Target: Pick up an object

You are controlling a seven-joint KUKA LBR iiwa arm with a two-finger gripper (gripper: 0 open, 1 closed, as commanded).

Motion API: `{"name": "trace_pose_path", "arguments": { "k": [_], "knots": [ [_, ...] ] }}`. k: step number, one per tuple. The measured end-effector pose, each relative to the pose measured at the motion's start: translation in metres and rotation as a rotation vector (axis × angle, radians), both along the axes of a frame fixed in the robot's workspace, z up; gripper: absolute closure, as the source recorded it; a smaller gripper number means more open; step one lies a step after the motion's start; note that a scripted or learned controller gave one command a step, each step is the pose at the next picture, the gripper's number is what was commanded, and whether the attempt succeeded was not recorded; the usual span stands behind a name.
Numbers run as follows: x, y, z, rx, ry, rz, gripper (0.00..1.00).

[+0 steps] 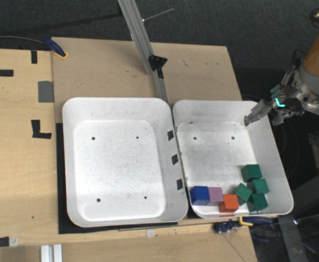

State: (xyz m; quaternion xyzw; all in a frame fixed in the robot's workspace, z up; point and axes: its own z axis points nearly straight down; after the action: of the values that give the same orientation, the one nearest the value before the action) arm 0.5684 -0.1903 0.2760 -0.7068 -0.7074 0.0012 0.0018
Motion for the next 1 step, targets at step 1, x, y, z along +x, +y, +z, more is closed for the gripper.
{"name": "trace_pose_path", "arguments": {
  "k": [1],
  "knots": [
    [0.0007, 0.0001, 0.0018, -0.001, -0.003, 0.001, 0.00]
  ]
}}
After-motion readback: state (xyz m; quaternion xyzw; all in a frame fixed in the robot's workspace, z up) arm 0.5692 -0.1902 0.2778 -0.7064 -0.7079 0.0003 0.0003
